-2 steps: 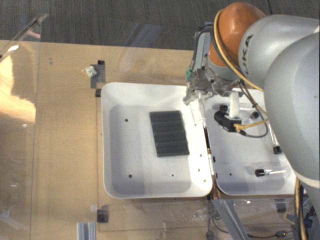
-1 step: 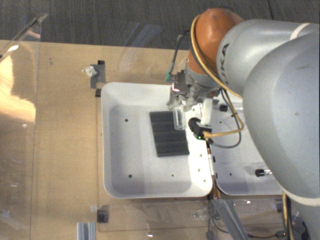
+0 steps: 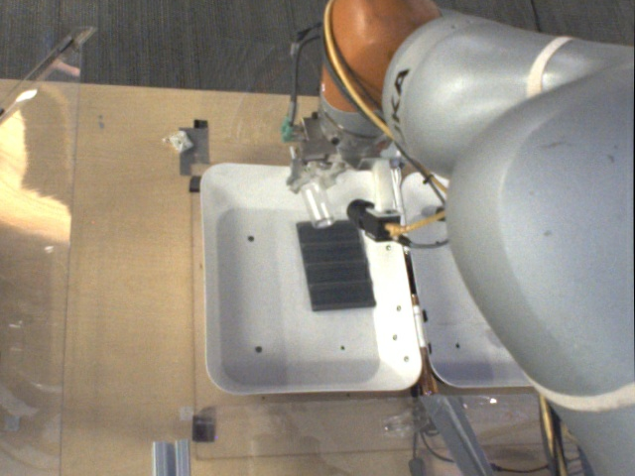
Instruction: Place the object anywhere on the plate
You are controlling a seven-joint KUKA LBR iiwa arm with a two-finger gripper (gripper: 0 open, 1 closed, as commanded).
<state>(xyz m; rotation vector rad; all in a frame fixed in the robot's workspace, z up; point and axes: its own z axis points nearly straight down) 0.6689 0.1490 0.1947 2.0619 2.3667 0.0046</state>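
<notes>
A pale wooden desk (image 3: 119, 296) with a smooth, slightly glossy top carries 2 shallow white bins side by side; beyond its far edge lies dark grey ribbed carpet (image 3: 179, 18). A clear sheet (image 3: 35, 266) covers the desk's left part and catches a bright glare. Small dark brackets sit at the left bin's near and far left corners.

The left bin (image 3: 233, 345) is moulded plastic with rounded corners and a few small dark holes in its floor. On that floor, right of centre, lies the object (image 3: 337, 265): a flat, dark grey rectangular slab crossed by about 4 ridged bands. Its long axis runs from the bin's far side toward the near side, tilted a little rightward at the near end.

The hand (image 3: 319, 206) hangs at the slab's far short edge, a metal cylinder just touching or just above it. Whether it is spread or pressed together cannot be told. The grey arm (image 3: 536, 216) covers most of the right bin (image 3: 466, 360).
</notes>
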